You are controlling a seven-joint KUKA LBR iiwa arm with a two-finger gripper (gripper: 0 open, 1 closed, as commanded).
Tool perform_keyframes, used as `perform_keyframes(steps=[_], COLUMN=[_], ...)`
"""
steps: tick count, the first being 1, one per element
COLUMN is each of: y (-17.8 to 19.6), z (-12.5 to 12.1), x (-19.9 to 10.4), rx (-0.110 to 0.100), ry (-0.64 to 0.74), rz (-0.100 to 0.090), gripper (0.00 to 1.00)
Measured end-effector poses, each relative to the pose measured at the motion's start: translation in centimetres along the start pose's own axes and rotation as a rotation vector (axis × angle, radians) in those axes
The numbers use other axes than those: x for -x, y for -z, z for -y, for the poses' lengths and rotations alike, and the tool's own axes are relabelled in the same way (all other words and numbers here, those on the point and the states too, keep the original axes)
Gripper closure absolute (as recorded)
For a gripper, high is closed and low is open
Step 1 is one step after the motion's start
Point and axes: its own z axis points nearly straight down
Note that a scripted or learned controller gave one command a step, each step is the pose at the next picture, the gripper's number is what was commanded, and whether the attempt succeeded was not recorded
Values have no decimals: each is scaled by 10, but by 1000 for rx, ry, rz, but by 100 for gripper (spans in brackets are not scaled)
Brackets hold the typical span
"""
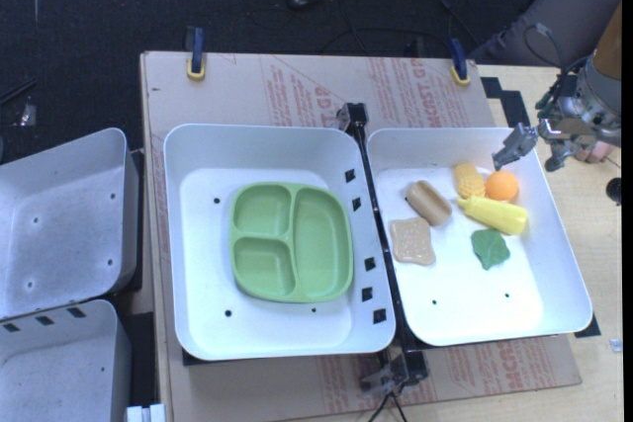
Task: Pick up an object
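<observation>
Hovered, two-finger gripper (529, 145), fingers spread wide, nothing held. Just below it: small round orange plastic ball (501, 186), touching yellow plastic banana (494, 212). Probably light, stiff, slippery; best pinched across the middle.

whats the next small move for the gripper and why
Probably ease the gripper down and left toward the orange ball. It hovers at the right bin's upper right rim holding nothing, and the ball lies closest, between the corn cob and banana.
</observation>
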Motion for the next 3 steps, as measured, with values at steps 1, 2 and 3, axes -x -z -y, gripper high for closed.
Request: perform_keyframes(steps=[1, 2, 3], y=[9, -46, -95], z=[-2, 2, -1], x=[-1, 7, -2], rx=[13, 11, 10], ry=[4, 1, 5], rz=[2, 2, 2], gripper=[0, 0, 0])
